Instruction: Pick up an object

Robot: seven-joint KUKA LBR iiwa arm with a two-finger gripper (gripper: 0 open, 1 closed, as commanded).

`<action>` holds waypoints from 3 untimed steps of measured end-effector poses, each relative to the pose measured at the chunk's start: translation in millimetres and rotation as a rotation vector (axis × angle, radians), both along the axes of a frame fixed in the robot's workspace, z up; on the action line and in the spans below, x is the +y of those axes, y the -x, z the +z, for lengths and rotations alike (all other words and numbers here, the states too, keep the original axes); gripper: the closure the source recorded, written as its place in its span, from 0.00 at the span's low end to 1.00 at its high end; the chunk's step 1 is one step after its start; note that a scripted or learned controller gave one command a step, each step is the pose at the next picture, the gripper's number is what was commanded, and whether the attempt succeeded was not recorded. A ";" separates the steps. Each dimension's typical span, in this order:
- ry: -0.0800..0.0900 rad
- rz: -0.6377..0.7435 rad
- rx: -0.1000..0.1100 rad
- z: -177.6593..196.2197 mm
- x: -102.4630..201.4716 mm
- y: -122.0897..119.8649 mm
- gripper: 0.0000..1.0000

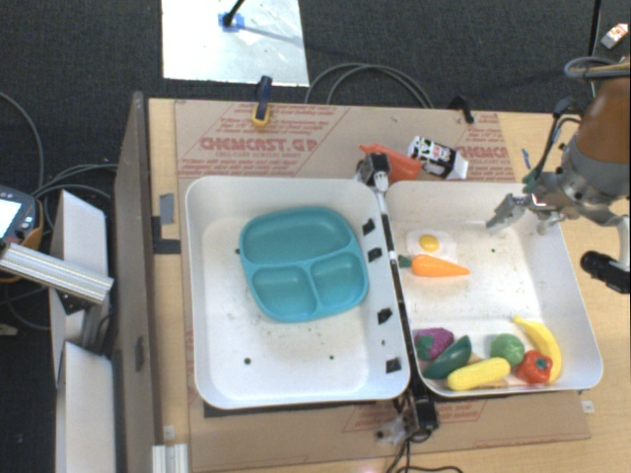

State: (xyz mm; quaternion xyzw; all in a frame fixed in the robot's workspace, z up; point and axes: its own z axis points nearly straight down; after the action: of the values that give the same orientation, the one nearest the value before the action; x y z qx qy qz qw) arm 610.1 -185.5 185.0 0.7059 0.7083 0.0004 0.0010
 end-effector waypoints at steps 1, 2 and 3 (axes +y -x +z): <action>-0.004 0.007 0.004 -57.6 72.1 -6.0 0.00; -0.001 0.004 0.002 -102.4 103.8 2.8 0.00; -0.001 -0.002 0.004 -100.9 96.7 21.0 0.00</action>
State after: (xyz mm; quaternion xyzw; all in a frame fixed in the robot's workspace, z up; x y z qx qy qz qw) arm 589.1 -88.8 84.1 0.7067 0.7075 -0.0004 -0.0006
